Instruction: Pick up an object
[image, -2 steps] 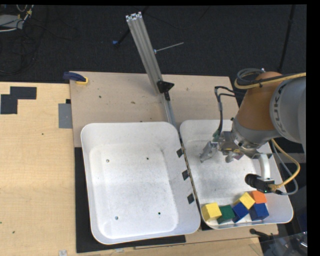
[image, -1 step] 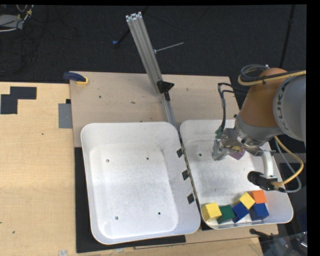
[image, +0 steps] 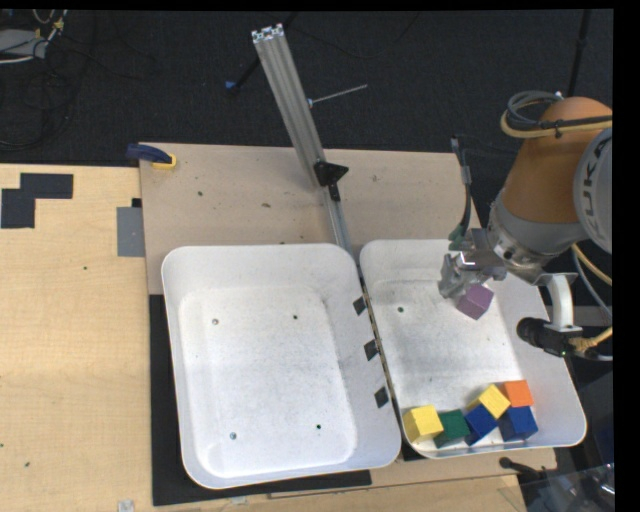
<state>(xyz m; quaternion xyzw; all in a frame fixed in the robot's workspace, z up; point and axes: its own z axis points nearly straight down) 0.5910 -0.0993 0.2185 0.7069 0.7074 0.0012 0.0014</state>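
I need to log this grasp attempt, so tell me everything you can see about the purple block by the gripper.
The purple block is a small, matte cube in pale lilac, tilted with one corner pointing down. It sits directly beneath the gripper, above the floor of the right bin, apparently lifted. The metal fingers meet its upper edge, though the exact contact is hard to make out.

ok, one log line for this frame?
claw: over right bin | purple block: at claw tip, grip unclear | other blocks: near corner, right bin

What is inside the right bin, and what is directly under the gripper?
In the right bin, near corner: two yellow cubes, a green one, two blue, one orange. A purple block sits at the gripper; the gripper covers its top.
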